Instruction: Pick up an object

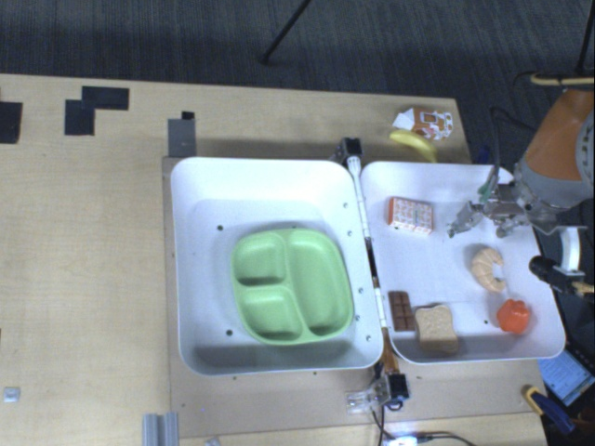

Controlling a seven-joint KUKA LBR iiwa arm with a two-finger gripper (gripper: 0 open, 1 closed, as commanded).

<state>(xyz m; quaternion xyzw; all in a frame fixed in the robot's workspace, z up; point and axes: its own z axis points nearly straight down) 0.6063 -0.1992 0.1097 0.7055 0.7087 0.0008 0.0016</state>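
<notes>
Pastry (488, 268), a pale, curled croissant-like piece, lies in the right bin (465, 179), nearest the gripper (483, 214). It looks light and probably stiff plastic, smooth enough to slip, so a grasp across its narrow middle seems safest. Below it sits a red tomato (513, 316); a patterned box (411, 216), chocolate bar (401, 310) and bread slice (435, 327) lie farther left. The gripper hangs above, fingers spread, holding nothing.
</notes>
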